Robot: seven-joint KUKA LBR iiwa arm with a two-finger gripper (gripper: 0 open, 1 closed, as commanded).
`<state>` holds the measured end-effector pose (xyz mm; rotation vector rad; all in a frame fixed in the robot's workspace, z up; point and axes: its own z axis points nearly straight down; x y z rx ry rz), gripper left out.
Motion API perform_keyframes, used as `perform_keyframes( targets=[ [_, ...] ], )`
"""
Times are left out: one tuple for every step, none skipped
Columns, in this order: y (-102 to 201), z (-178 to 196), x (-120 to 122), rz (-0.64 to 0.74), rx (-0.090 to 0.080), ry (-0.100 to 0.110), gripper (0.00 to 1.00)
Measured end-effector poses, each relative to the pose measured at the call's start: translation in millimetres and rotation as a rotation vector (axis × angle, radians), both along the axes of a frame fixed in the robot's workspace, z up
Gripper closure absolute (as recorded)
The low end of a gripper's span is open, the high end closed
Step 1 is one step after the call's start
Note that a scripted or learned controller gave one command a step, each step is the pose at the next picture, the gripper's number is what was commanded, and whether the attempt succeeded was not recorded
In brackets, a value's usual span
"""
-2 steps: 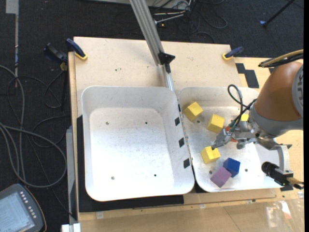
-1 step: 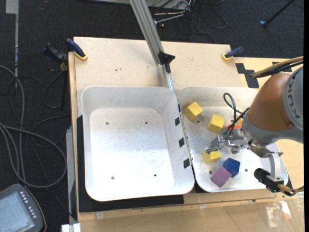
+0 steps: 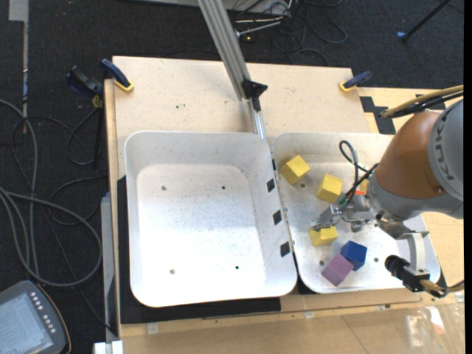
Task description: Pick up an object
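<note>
My gripper (image 3: 330, 221) hangs low in the right bin (image 3: 310, 275), just above a yellow block (image 3: 324, 235); finger state: cannot tell. Blue block (image 3: 354, 254) and purple block (image 3: 337, 269) nearby.

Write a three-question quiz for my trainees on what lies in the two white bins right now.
1. How many yellow blocks lie in the right-hand shallow white bin?
2. True or false: the small blue cube touches the purple block.
3. Which block is nearest the pincer? A) upper yellow block B) lowest yellow block C) the purple one

Key: 1. three, counting the middle yellow block; 2. true; 3. B
</note>
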<state>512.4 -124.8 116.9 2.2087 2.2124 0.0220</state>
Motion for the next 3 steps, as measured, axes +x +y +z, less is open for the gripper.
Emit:
perform_keyframes(
  targets=[
    [-1,11,2,-0.002,-0.002,-0.008,1.00],
    [-8,61,-3,0.000,-0.001,0.015,1.00],
    [-6,118,8,0.002,-0.001,0.014,1.00]
  ],
)
